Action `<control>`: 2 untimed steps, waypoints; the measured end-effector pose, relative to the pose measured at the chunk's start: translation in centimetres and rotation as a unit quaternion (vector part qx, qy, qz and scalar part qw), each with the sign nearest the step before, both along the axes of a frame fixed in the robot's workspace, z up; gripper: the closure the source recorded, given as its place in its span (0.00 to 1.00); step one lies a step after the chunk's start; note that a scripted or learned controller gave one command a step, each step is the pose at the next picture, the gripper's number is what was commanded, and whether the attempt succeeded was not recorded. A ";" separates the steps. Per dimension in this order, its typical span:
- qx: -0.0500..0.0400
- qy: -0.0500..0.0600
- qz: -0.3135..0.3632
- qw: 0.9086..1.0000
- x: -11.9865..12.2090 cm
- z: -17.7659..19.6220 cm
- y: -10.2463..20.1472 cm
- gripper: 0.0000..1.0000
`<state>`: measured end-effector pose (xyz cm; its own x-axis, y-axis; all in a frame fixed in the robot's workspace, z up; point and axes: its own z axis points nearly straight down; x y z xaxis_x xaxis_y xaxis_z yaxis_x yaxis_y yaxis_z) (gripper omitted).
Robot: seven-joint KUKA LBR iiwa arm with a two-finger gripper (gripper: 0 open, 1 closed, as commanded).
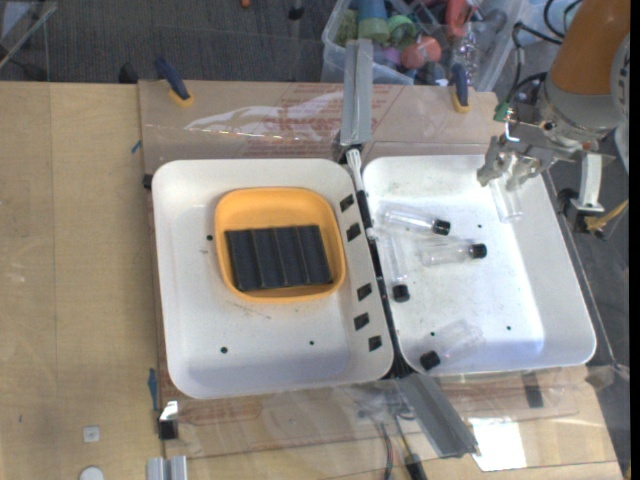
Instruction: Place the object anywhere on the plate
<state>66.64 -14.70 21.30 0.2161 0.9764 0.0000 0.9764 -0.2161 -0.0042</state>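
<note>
My tool (509,171) hovers over right bin's (560,298) far corner, open, empty. Clear vials (415,223) lie mid-bin, well apart from yellow plate (278,205) in left bin. Grasp step pending: next, descend onto one vial.

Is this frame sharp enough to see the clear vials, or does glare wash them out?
Camera view: evenly lit, soft shadows; the clear plastic vials with black caps nearly vanish against the bright white right bin; the metal two-finger gripper looks slightly blurred; the yellow plate is crisp.

plate (279,208) in left bin (190,268), vials (425,226) apparently right
</note>
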 end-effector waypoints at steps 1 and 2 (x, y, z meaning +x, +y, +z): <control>-0.001 -0.003 0.127 0.992 0.1 2.7 1.1 1.00; -0.001 -0.004 0.245 0.970 0.1 3.6 1.1 1.00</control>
